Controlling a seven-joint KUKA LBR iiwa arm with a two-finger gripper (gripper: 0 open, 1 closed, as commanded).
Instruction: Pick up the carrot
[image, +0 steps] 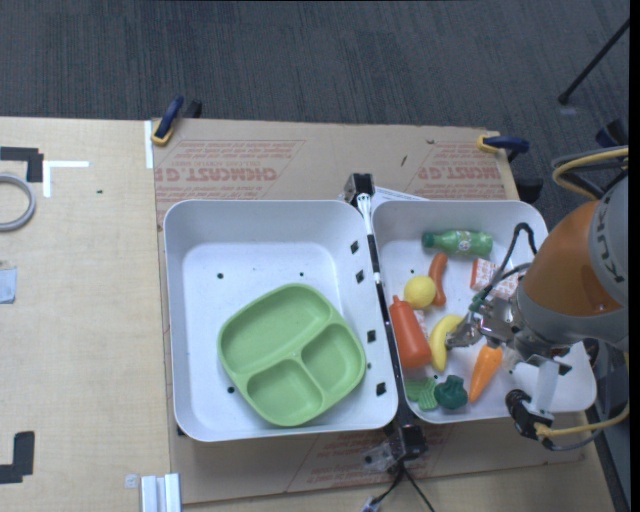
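One carrot (484, 370) top hidden under hand (478, 330), grip unclear

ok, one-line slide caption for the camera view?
KUKA gripper hovering beside the carrot in the right bin; green tray in the left bin.

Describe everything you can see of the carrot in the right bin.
The carrot is a small orange toy cone, smooth and plastic-looking. It lies in the right bin near its front right corner, narrow tip toward the front edge, thick end up under the end effector. A green toy sits beside its tip; contact is unclear.
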